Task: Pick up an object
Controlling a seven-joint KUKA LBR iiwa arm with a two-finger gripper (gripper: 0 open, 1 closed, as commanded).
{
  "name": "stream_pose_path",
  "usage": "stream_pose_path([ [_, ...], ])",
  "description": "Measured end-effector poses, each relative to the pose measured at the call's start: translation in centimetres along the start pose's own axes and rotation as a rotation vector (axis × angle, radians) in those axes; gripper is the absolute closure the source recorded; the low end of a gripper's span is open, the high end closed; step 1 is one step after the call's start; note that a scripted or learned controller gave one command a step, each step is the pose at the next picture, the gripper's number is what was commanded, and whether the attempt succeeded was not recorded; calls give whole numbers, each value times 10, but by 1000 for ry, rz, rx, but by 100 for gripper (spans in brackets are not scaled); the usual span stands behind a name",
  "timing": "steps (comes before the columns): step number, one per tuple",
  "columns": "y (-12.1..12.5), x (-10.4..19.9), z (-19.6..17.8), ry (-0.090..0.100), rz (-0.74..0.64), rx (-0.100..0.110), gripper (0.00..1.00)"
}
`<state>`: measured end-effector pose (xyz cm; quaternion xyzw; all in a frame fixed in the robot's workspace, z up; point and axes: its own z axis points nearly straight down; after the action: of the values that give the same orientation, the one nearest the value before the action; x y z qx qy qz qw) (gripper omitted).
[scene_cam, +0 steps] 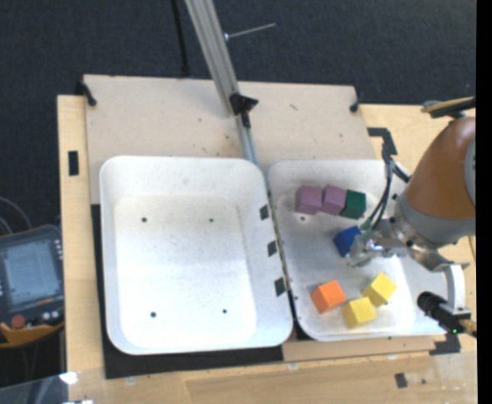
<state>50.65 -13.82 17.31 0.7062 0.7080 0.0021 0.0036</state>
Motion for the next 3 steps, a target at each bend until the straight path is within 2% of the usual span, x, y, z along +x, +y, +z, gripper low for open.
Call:
stream_pose_path([
  [2, 0, -2, -113, 0, -1, 1, 100],
  [3, 14, 44, -114, 2, -4, 5, 100],
])
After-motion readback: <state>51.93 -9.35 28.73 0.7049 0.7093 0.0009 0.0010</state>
